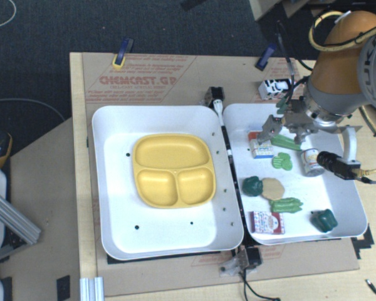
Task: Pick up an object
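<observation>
Two white bins sit side by side on the bench (81, 168). The left bin (113, 231) holds a yellow plate (173, 169) with three parts. The right bin (351, 212) holds many small things.

The grey and orange arm (341, 55) reaches in from the right, and its hand (287, 128) is low over the far part of the right bin. Its two fingers look apart, with nothing held between them. A long green piece (286, 143) lies just under the hand. A small red and white box (261, 148) lies just left of it, and a little silver can (311, 162) sits to the right.

Nearer to me are a small green bumpy thing (282, 162), a dark green lump (252, 185), a tan round thing (273, 188), a green veggie toy (287, 204), a red and white packet (267, 222), and a dark green block (326, 220) at the near right.
</observation>
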Action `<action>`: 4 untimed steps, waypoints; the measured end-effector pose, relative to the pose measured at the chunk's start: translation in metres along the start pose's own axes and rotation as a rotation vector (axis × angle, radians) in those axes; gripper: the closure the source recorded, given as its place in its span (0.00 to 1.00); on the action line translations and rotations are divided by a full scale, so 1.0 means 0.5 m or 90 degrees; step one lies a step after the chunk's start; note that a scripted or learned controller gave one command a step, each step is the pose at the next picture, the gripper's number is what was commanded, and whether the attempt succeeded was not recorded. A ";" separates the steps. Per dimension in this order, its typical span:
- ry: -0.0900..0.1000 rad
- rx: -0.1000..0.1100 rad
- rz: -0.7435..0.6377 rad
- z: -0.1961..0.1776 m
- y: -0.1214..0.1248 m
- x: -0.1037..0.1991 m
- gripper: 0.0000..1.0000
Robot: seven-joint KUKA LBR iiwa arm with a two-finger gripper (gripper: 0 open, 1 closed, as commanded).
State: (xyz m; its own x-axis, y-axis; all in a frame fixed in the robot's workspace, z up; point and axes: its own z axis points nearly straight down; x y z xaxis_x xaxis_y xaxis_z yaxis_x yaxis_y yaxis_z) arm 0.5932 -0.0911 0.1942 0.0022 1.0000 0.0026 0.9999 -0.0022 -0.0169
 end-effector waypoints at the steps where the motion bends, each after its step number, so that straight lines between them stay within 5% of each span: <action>1: -0.001 -0.010 -0.002 -0.017 0.006 0.000 0.00; 3: -0.001 -0.006 -0.001 0.215 0.004 -0.008 0.00; 4: -0.002 -0.011 0.000 0.187 0.007 -0.009 1.00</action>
State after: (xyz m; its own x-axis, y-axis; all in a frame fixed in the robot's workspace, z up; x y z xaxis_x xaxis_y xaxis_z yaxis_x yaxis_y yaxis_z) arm 0.5952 -0.0952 0.1007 0.0014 1.0000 0.0001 1.0000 -0.0014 0.0006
